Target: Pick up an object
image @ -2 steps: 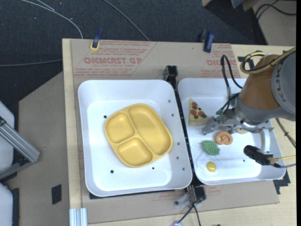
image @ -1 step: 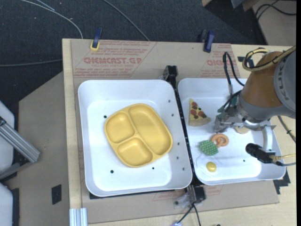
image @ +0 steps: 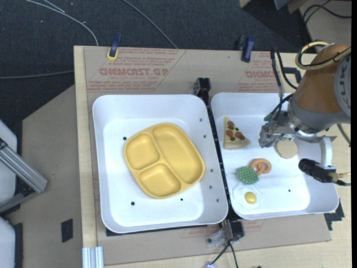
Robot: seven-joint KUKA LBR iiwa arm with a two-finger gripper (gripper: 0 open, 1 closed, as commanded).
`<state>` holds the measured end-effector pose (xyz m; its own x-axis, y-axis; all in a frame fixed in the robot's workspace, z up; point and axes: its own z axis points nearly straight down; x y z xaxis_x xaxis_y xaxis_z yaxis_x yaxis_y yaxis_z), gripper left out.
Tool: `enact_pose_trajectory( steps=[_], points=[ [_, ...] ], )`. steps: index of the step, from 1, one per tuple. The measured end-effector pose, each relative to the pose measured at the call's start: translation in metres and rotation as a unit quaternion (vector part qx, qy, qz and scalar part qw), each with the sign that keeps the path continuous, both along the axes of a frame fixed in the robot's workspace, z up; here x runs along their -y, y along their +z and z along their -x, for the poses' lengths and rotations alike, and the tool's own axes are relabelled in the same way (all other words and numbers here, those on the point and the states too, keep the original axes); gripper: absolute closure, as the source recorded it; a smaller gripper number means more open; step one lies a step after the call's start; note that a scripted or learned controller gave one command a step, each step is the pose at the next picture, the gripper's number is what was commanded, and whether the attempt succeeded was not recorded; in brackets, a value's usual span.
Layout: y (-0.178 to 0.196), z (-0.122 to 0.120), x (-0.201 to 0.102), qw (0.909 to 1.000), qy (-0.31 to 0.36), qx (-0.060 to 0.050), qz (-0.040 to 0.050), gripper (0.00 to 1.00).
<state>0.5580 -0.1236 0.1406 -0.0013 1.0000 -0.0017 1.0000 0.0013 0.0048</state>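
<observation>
Your fingers [image: 270, 136] hang low over the right bin [image: 279, 205], near its upper middle, and you cannot tell from this slanted view whether they are open or closed; nothing shows between them. The nearest object is the beige disc [image: 286, 149], just beside the fingers at about 4 o'clock and partly tucked under the wrist. The pizza slice [image: 235, 134] lies at 9 o'clock, a short way off, its long axis running roughly 12 to 6 with the crust at the lower end. The orange ring [image: 260, 166] sits at about 6 o'clock, touching or nearly touching the green piece [image: 247, 175] to its lower left. The yellow piece [image: 250, 197] is farthest, at about 7 o'clock near the bin's front wall.

You would likely get the shortest move by going for the disc, though the wrist hides part of it; the pizza stands clear on all sides.

The yellow tray [image: 163, 159] rests in the left bin [image: 111, 127], well apart at 9 o'clock.

On the worktop [image: 89, 71], the board reads "CHEMCAST GP" in red, repeated behind both bins.
</observation>
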Motion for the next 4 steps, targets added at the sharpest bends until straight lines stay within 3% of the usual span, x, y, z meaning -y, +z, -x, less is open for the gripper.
enact_pose_trajectory(
  steps=[2, 3, 4],
  points=[
    [0.097, -0.005, 0.017, 1.0000, -0.001, 0.001, 0.0004, 1.00],
    [0.100, -0.009, -0.032, 1.0000, 0.002, -0.001, -0.0009, 1.00],
    [0.100, -0.033, -0.088, 1.0000, 0.002, 0.000, -0.0008, 1.00]
  ],
)
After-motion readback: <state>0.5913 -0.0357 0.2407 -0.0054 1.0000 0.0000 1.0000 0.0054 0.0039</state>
